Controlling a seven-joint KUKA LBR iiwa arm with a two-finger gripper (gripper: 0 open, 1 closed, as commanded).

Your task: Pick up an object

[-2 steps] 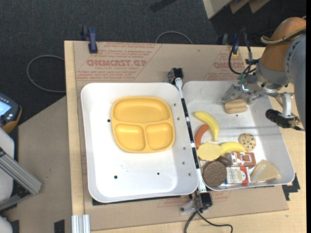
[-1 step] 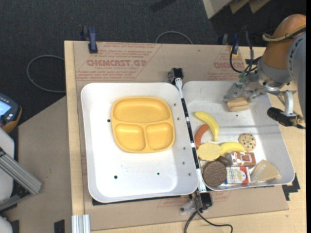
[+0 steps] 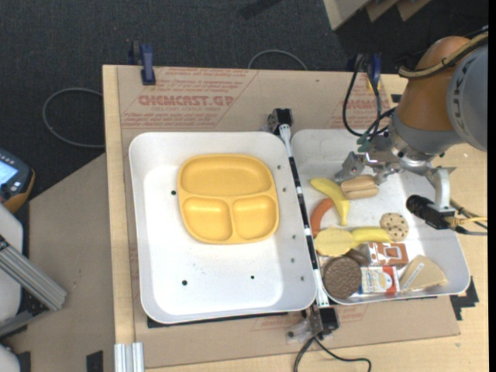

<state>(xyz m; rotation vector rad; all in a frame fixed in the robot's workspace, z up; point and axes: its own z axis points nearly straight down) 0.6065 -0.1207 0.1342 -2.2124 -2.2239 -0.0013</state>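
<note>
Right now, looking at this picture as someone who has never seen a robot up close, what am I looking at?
You are looking down from a single camera fixed above a workbench. The grey machine with an orange band coming in from the right of the picture is a robot arm. At its end is a metal gripper, the part meant to grasp things. It sits low in the right white bin, just above a small tan bread-roll-shaped toy. I cannot tell whether it has hold of anything.

That bin holds play food: a yellow banana, an orange sausage-like piece, a chocolate-chip cookie, a brown round patty and a small carton.

The left white bin holds a yellow plastic plate with three compartments.
</note>
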